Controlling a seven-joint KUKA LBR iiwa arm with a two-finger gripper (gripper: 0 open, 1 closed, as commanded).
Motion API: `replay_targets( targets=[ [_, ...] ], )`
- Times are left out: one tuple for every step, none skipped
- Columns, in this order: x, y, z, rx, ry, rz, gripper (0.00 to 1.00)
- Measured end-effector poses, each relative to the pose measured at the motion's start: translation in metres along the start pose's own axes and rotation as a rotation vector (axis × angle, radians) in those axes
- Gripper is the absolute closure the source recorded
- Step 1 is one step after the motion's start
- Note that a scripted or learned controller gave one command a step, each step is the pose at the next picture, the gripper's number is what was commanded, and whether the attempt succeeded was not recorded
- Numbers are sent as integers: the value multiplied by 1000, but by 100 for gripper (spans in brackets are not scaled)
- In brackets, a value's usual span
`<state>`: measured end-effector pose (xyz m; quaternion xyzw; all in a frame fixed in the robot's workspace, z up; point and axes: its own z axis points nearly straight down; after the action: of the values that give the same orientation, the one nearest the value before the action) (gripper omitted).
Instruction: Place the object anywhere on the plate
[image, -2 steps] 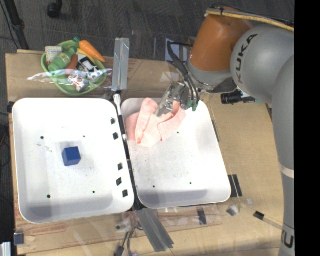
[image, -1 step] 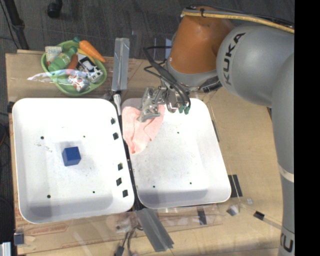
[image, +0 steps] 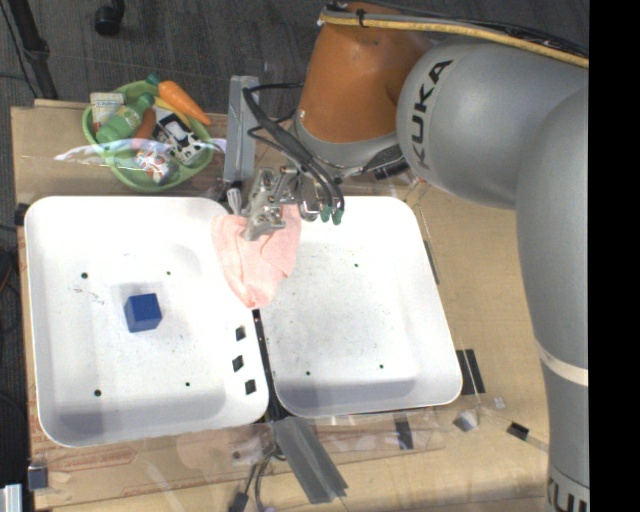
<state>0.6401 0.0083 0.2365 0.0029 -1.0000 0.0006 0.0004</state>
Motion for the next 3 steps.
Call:
replay_targets(
  targets=[
    [10,48,0,0,4,2,100],
    [15,95,-2,0,1,2,100],
    [10,147,3,0,0,0,100]
  ],
)
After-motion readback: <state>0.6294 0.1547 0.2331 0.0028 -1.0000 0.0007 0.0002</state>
